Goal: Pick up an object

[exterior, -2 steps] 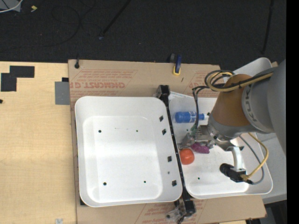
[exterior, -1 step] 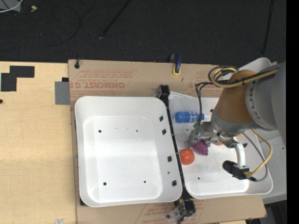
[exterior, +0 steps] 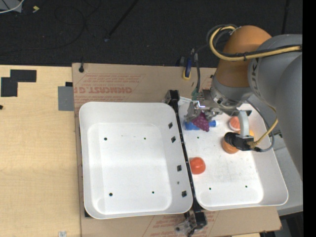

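Observation:
In the right bin (exterior: 247,191), my gripper (exterior: 201,110) hangs low near the back left corner. Directly under it sit a purple knobbly object (exterior: 202,122) and a blue object (exterior: 191,125), touching each other. The gripper's tip meets the top of the purple object, and I cannot make out whether it grips it. A red-orange round object (exterior: 197,165) lies alone by the divider. Beside the arm lies an orange object (exterior: 230,143), partly behind a black cable piece. A pink-orange object (exterior: 235,123) shows at the arm's edge.
The left bin (exterior: 128,157) stands beside the right one, with black clips (exterior: 174,127) along the shared wall. Both bins rest on a brown cardboard sheet (exterior: 123,85). The grey arm body (exterior: 286,83) covers the right bin's back right part.

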Available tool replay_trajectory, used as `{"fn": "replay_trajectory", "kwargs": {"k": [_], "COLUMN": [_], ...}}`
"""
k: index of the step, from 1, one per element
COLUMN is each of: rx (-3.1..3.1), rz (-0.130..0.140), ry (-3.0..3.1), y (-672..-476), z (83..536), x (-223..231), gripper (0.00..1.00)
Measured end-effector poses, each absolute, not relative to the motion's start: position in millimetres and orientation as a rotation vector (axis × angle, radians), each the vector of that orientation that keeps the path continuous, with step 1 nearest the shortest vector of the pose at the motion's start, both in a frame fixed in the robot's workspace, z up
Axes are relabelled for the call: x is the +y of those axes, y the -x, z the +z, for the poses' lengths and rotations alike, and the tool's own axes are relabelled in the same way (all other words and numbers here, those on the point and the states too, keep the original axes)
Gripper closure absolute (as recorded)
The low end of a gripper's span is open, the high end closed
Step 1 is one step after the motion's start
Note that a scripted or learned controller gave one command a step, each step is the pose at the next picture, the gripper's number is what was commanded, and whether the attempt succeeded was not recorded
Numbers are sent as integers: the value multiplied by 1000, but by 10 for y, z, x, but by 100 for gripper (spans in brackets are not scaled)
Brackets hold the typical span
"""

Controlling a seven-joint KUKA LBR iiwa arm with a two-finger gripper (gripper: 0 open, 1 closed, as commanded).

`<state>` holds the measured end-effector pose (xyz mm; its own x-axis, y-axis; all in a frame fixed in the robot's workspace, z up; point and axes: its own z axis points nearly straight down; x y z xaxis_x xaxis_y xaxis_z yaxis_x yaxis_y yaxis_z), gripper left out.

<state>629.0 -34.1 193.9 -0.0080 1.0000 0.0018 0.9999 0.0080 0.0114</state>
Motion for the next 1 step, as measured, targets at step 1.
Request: {"fn": "replay_trajectory", "kwargs": {"k": [1], "rx": [2228], "rz": [2], "ry": [-2217], "y": [-6446], "z": [1994], "x": [130], "gripper": [100]}}
